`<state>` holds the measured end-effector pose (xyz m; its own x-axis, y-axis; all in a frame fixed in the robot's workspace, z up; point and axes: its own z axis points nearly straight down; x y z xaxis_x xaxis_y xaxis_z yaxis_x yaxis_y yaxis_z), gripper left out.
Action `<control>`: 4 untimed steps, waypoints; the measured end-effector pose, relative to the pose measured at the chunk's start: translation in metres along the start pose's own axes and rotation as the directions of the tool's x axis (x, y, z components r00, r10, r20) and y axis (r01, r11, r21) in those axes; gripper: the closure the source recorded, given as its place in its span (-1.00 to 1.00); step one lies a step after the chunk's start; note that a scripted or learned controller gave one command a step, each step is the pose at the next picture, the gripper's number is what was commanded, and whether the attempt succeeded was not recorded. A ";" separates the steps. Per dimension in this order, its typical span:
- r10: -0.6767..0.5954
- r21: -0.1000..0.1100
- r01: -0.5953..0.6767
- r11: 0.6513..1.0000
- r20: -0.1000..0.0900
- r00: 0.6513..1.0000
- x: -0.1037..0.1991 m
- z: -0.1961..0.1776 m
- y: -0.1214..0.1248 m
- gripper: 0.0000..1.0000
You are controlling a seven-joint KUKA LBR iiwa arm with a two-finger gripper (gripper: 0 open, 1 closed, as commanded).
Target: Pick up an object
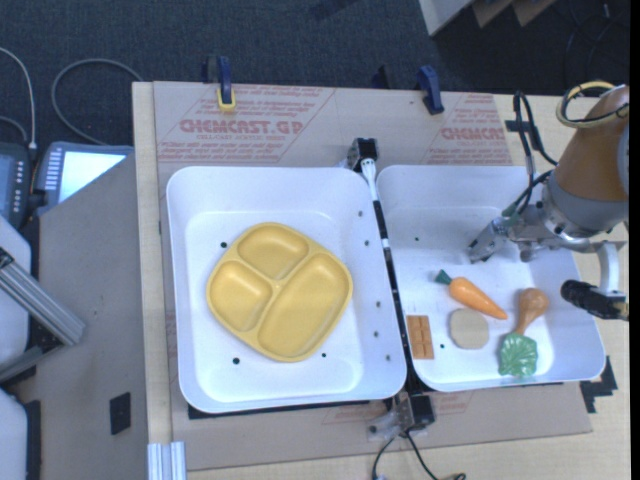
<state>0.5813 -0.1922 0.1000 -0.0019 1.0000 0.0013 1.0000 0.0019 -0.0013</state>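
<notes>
From my remote seat I look down at a slant on a brown board bench (300,118) carrying two shallow white plastic bins side by side. The left bin (190,298) holds one thing, a yellow plastic plate divided into three compartments (280,290), lying flat near its middle.

The right bin (430,208) holds the small toy foods, gathered toward its near edge, so any of them could serve as the object to pick up. There is an orange plastic carrot with a green tip (472,295) lying on its side, a flat round beige disc like a cookie (467,329) just beside and below it, a tan drumstick-shaped piece (528,308) to the right, a green leafy piece like broccoli (518,356) at the near rim, and a small orange-brown rectangular wafer (420,336) by the bin's left wall.

The grey arm with its orange band (592,158) reaches in from the right, and its two-finger gripper (492,242) hangs over bare bin floor, just up from the carrot, touching none of the toys. I judge it is lining up a descent. The metal parts blur together here, so I cannot tell whether the hand is spread or closed; nothing appears between its tips.
</notes>
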 end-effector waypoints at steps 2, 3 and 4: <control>0.001 -0.009 -0.001 1.000 0.004 1.000 0.000 -0.076 0.003 1.00; 0.000 -0.009 0.000 1.000 0.005 1.000 0.000 -0.130 0.004 1.00; -0.004 -0.005 0.004 1.000 0.002 1.000 0.052 -0.134 0.019 1.00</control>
<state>0.6003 -0.1403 0.2343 -0.0060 1.0000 -0.0008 1.0000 0.0060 0.0041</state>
